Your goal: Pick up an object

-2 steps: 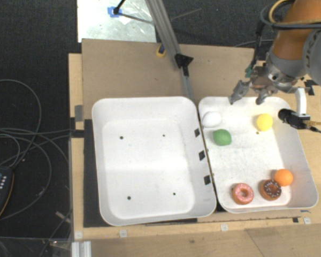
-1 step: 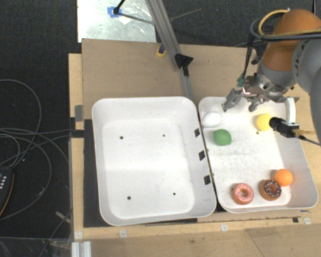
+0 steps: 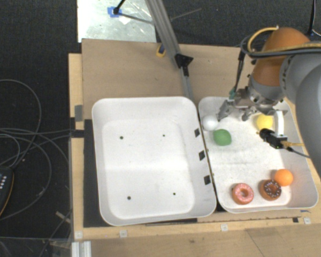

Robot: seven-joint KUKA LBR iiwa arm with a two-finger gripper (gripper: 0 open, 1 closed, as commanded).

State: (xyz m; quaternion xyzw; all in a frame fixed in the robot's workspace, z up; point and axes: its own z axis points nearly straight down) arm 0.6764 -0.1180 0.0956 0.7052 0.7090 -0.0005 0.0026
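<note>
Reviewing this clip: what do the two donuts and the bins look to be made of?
The pink donut and brown donut look like glossy moulded plastic toys, judging by their even colour and sheen. The bins, left and right, appear to be thin matte white plastic with rounded, formed rims.

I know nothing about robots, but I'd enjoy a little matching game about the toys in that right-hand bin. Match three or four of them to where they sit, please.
Things:
1. green ball
2. orange ball
3. pink doughnut
4. white ball

Places:
A. near front edge, left of the chocolate doughnut
B. by the bin's left wall, just behind the green ball
C. front right corner area, beside the chocolate doughnut
D. middle-left of the bin, in front of the white ball

Pairs: 1-D, 2-C, 3-A, 4-B
</note>
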